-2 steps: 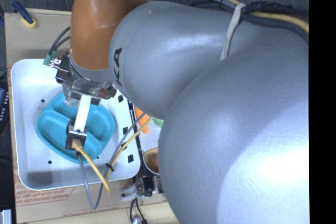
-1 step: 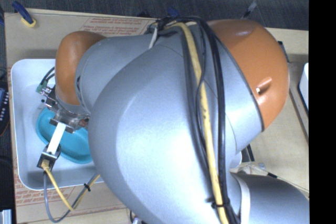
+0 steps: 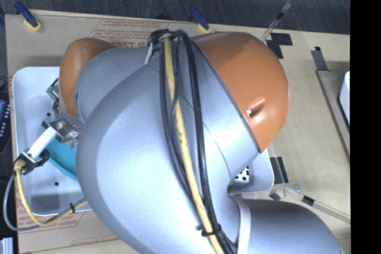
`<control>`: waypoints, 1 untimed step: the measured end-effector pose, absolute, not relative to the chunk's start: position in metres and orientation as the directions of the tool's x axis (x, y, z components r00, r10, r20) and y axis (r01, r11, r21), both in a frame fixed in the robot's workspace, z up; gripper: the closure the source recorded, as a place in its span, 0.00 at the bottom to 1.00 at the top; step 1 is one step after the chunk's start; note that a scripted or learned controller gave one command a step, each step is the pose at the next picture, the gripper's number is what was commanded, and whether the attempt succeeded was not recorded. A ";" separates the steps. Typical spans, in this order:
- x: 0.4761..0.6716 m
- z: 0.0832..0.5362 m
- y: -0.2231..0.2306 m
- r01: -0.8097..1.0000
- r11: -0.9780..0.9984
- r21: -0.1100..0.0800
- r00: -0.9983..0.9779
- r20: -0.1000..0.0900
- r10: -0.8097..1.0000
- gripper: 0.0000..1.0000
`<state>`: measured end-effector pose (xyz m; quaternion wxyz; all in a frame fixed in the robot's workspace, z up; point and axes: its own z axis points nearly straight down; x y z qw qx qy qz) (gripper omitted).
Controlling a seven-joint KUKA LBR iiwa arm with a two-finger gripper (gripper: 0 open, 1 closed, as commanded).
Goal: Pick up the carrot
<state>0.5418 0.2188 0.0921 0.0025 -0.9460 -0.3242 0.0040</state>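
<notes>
Carrot is somewhere you cannot see under the arm (image 3: 178, 151), which covers most of the left bin (image 3: 24, 122), so its direction, its long axis and the hand's state cannot be told.

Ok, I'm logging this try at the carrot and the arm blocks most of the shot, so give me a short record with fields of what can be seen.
arm: grey body fills the middle, reaching over the left bin
orange band: upper right of the arm
cables: black and yellow bundle runs along the arm
wrist: low over the left bin
teal thing: in the left bin, partly under the wrist
carrot: cannot tell, hidden
right bin: corner peeks out under the arm
</notes>
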 end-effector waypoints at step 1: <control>0.541 0.102 0.220 0.619 -0.785 -0.015 0.785 -0.011 0.619 1.00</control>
